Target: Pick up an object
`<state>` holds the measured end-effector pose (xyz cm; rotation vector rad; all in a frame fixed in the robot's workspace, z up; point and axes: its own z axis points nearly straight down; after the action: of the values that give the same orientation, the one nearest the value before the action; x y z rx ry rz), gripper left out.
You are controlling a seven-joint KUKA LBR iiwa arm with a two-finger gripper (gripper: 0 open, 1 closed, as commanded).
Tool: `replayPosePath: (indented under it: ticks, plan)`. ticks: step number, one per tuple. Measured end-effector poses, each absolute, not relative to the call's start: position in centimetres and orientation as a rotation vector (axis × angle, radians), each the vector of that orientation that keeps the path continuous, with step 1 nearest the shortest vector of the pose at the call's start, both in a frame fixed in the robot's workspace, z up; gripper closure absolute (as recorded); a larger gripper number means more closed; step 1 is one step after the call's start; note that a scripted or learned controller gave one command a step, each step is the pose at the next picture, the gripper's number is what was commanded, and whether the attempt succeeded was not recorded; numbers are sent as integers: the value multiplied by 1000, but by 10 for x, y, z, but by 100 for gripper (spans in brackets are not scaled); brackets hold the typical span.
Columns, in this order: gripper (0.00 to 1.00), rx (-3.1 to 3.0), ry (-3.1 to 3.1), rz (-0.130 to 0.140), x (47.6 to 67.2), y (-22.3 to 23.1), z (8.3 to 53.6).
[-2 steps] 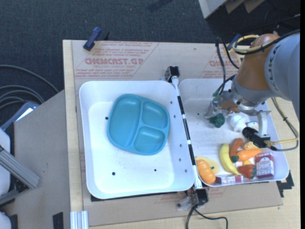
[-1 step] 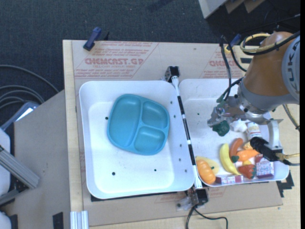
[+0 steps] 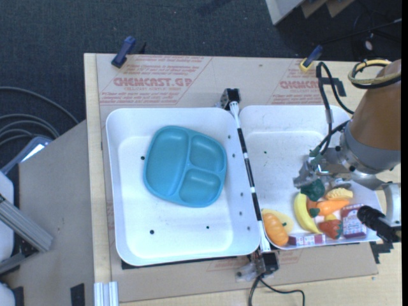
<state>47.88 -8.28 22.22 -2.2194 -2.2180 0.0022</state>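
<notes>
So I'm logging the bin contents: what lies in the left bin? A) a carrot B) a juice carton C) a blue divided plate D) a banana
C: the blue divided plate lies alone in the left bin; the banana and other toy food sit in the right bin.

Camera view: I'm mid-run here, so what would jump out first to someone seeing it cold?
Probably the blue divided plate, lying alone in the left bin. Next, the pile of bright toy food crowded into the near corner of the right bin: a banana, a carrot and other pieces. The arm's tool sits right over that pile.
</notes>
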Motion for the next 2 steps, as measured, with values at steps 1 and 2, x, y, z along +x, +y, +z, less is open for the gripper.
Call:
replayPosePath:
  ticks: [1, 2]
  plan:
    - [100, -2220, -2222, 0, 479, -34, 247]
    - [100, -2222, -2219, 2, 479, -68, 241]
